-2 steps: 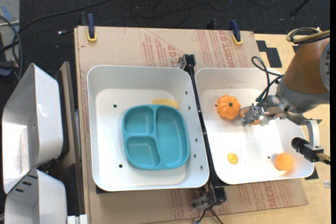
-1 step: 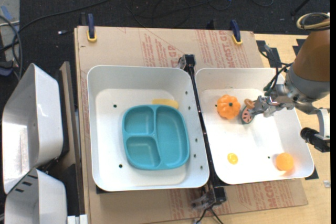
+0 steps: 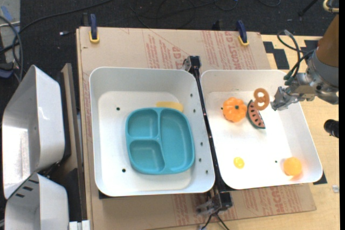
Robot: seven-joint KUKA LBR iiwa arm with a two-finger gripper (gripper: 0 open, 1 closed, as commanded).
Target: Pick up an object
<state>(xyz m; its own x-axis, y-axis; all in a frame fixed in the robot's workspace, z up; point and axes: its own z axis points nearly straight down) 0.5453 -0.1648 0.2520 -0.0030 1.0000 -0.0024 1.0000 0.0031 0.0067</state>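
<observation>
In the right bin (image 3: pixel 302 132) lie an orange pumpkin (image 3: pixel 234 109), a watermelon slice (image 3: pixel 256 115), a small pretzel-like ring (image 3: pixel 261 97), a small yellow piece (image 3: pixel 239 162) and an orange ball (image 3: pixel 292 166). My gripper (image 3: pixel 280 102) hangs over the bin's right part, just right of the ring and the watermelon slice, its dark fingers pointing left. Nothing shows between them.
The left bin (image 3: pixel 102 116) holds a teal divided tray (image 3: pixel 159 140) and a yellow piece (image 3: pixel 169 106) behind it. A black divider (image 3: pixel 204 116) runs between the bins. White containers (image 3: pixel 29 126) stand at the far left. Cables lie beyond the bench.
</observation>
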